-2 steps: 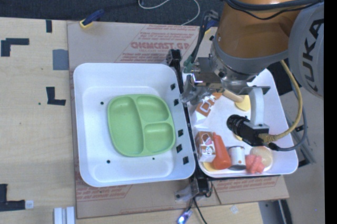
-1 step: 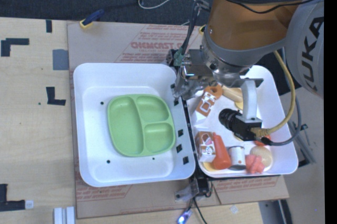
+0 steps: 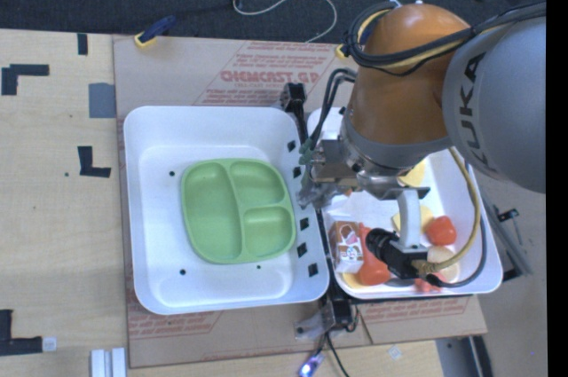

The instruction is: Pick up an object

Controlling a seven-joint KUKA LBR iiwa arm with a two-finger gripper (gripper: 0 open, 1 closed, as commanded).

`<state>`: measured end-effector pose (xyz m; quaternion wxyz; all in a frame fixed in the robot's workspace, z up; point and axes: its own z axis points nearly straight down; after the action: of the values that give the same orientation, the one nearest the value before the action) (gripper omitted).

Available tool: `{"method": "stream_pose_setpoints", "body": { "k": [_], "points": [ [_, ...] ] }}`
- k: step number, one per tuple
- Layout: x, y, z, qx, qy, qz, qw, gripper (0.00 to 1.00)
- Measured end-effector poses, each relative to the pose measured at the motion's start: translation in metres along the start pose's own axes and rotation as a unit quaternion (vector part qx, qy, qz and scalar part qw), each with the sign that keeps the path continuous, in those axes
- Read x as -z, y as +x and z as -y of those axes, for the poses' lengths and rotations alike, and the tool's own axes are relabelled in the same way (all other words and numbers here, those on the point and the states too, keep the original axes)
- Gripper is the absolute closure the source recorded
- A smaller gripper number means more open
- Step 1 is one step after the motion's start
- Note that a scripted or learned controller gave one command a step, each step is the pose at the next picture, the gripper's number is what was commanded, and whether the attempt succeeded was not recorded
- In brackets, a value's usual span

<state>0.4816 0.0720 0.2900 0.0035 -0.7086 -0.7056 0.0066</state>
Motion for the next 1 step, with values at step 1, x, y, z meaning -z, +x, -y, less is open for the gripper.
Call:
{"method": "stream_pose_setpoints", "body": {
  "k": [1],
  "points": [
    [-0.0005,-0.0111,-0.0345,0.002,-0.006,-0.001,1.0000,1.00]
  ]
}}
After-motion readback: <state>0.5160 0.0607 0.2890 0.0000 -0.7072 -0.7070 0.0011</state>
